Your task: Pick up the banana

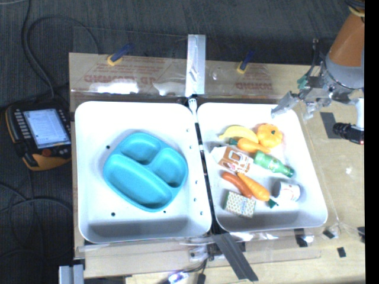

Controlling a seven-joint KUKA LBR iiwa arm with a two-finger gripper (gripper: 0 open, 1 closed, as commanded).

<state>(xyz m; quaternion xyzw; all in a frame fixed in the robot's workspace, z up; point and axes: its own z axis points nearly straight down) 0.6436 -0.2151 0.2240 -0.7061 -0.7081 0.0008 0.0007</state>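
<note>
The yellow banana lies at the back of the right bin, near the divider, with its curve arching away from me. An orange fruit sits just right of it, and a green bottle lies just in front. My gripper hangs over the right bin's back right corner, to the right of the banana and apart from it. Its fingers are spread open with nothing between them. The grey arm with its orange band comes in from the top right.
The right bin also holds a small printed box, a carrot, a red sausage, a checkered packet and a small can. A blue divided plate fills the left bin. A pendant lies left of the bench.
</note>
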